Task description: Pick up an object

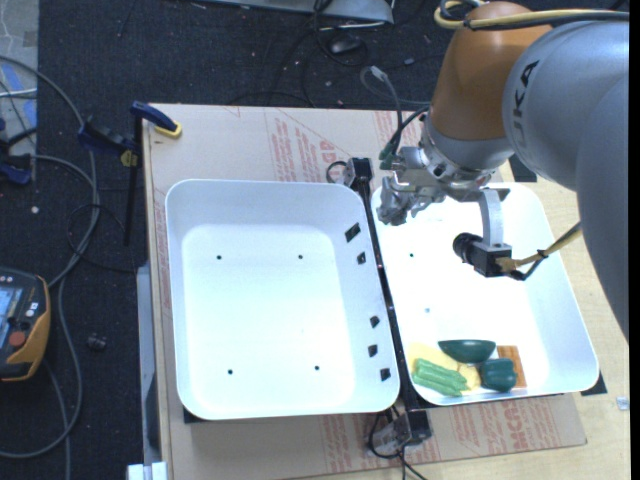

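White bins (270,298), green objects (440,376)

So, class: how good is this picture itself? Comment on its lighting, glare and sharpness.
Camera view: bright, even light; the left bin and right bin glare nearly blown-out white; soft shadows under the green objects; the arm, nearest the lens, looks slightly soft; the dark floor is grainy.
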Tool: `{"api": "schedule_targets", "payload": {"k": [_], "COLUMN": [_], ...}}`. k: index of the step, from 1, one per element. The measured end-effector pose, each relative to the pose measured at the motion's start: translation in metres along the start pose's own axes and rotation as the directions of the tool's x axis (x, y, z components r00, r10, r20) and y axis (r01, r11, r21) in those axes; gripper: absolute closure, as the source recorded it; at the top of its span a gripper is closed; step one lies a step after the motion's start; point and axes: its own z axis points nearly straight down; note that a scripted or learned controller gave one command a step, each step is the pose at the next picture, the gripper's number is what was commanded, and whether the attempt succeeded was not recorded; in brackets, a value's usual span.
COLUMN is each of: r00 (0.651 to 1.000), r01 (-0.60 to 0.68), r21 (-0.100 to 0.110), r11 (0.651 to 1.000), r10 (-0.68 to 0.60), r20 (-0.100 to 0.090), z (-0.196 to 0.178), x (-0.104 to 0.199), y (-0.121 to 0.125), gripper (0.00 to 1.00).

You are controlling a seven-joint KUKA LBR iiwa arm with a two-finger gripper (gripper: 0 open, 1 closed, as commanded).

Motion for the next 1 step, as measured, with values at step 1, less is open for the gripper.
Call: {"api": "schedule_targets", "payload": {"k": [1], "r00": [1.0], "r01": [0.0], "r21": [0.0], "r11": [1.0], "r10": [0.0], "r20": [0.0], "z": [-0.0058], "x": [0.0587], "y": [-0.0043], "gripper": [1.0]}}
